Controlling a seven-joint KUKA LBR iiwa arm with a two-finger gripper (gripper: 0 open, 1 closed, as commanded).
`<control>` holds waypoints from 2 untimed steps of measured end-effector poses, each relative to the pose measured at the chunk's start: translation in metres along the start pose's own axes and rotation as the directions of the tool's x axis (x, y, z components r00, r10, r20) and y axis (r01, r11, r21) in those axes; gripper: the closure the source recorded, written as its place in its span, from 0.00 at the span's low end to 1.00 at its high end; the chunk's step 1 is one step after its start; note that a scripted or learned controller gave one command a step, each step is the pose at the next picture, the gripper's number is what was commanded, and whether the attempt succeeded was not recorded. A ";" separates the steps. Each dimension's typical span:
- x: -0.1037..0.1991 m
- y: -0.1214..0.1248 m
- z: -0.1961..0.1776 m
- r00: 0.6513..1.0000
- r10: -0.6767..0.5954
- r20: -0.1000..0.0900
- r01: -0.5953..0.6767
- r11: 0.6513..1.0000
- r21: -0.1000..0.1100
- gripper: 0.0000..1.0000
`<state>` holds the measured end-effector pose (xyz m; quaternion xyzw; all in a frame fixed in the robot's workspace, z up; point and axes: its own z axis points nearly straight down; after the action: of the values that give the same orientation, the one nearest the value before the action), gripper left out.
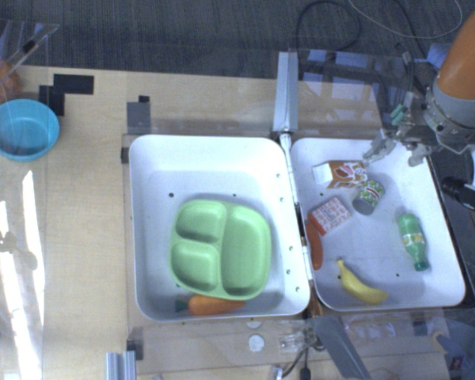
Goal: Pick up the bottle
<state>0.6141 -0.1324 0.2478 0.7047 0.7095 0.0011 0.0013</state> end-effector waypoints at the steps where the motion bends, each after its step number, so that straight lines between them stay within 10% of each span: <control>1: -0.035 -0.047 0.029 0.978 -0.210 0.001 0.210 0.978 -0.002 0.00; 2: -0.072 -0.126 0.073 0.973 -0.232 0.002 0.232 0.973 -0.002 0.00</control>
<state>0.4886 -0.2057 0.1740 0.6170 0.7870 0.0011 0.0029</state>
